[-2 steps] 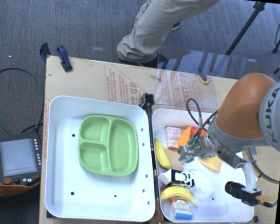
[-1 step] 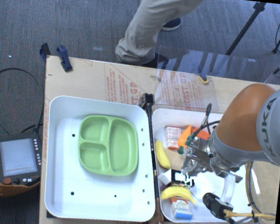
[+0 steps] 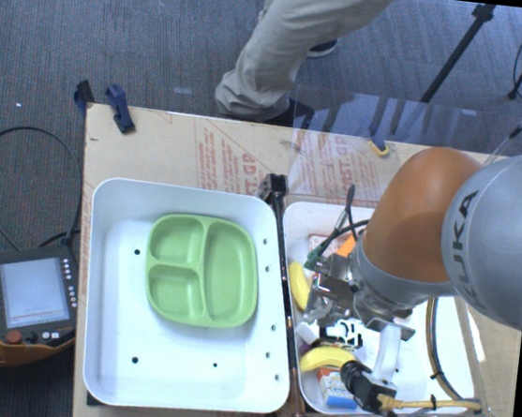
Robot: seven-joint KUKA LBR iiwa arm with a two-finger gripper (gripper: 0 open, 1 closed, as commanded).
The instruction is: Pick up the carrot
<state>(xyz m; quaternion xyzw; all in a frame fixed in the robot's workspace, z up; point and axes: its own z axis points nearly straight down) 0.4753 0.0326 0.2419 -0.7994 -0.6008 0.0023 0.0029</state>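
In the right bin [image 3: 457, 345], an orange piece with a green tip that looks like the carrot [image 3: 342, 246] peeks out beside the arm's wrist, near the bin's back left. Most of it is hidden by the arm. My gripper [image 3: 325, 299] hangs low over the left part of this bin, just in front of the carrot and among the clutter. The big orange-banded wrist covers most of the gripper from above.
A yellow banana [image 3: 297, 284] lies by the right bin's left wall and a second banana [image 3: 326, 358] lies nearer the front. A black-and-white item [image 3: 348, 332] and a blue-orange box [image 3: 337, 392] sit nearby. The left bin [image 3: 110, 326] holds a green divided plate [image 3: 202, 271].
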